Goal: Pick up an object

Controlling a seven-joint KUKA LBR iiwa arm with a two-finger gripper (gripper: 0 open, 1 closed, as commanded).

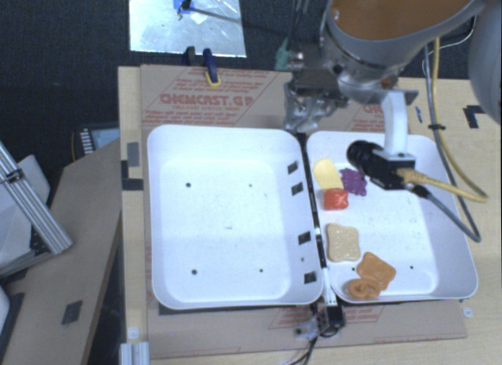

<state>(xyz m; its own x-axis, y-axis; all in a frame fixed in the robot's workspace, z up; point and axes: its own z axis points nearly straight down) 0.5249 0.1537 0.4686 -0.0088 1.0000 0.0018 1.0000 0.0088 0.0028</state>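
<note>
Objects: five small items lie in the right bin [439, 222], all toward its left side, close to the divider between the bins.
Yellow piece [327, 173]: farthest back of the group, rounded, just beside the divider.
Purple piece [354, 182]: just right of the yellow one, knobbly, touching or nearly touching it.
Red piece [336, 198]: small block directly in front of the yellow and purple pieces.
Beige slice [343, 242]: flat, squarish, nearer the front, apart from the red piece.
Orange pieces [370, 275]: two brownish-orange shapes at the front left corner, touching each other.
Gripper [307, 114]: at the back rim where the two bins meet, above the divider, well apart from every item; nothing is seen between its fingers, and whether they are spread or closed cannot be told.
Arm [392, 10]: large grey and orange body enters from upper right.
Left bin [220, 214]: white, with a few dark specks.
Bench [204, 93]: brown board with red lettering behind the bins.
</note>
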